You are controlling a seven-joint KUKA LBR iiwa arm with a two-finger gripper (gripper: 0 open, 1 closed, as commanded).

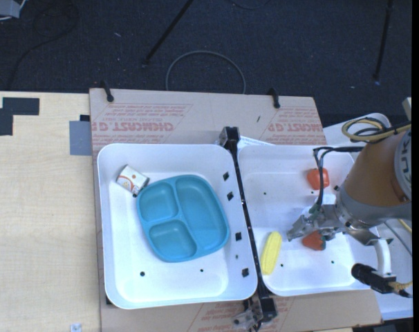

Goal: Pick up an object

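Gripper (pixel 308 232) was low in right bin (pixel 292 282), right at red object (pixel 314 241); I couldn't tell finger state. Approach step; next I'd need a confirmed close before lifting

Even overhead light, white bins (pixel 168 292) bright, near washed out. Soft shadows under blue tray (pixel 182 216). Floor beyond desk dim. Image slightly soft, perhaps low resolution.

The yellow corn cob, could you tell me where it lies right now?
The yellow corn cob lies in the right bin, near its front left corner, beside the divider and left of the gripper.
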